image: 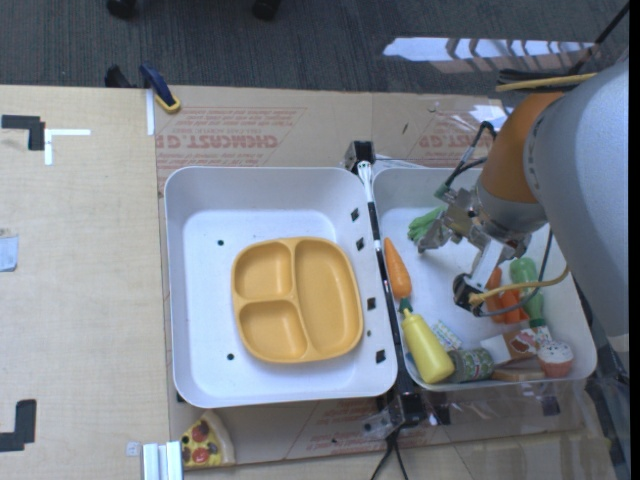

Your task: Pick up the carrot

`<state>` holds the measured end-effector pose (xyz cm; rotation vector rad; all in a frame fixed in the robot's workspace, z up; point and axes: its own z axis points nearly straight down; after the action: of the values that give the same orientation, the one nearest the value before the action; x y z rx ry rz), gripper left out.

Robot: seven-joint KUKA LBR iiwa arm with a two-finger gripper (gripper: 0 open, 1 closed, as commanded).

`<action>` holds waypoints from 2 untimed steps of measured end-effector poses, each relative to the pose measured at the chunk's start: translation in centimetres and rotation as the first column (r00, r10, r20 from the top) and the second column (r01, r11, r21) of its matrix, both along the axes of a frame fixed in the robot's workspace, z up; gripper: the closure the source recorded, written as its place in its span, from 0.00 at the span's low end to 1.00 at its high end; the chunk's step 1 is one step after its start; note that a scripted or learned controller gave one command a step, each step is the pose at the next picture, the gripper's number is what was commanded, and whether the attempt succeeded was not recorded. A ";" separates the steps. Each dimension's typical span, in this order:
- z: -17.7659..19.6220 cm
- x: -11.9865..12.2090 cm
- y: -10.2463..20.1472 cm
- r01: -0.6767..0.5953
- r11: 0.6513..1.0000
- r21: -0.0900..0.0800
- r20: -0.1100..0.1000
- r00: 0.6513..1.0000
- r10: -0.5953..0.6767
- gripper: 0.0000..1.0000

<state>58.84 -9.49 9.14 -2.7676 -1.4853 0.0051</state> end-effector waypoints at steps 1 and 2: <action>10.0 -3.3 6.7 -0.254 0.967 0.000 0.002 0.967 0.254 0.00; 40.8 -3.6 5.9 -0.446 0.895 -0.003 0.003 0.895 0.446 0.00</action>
<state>55.24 -3.58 49.97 -2.3567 -2.0833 0.0023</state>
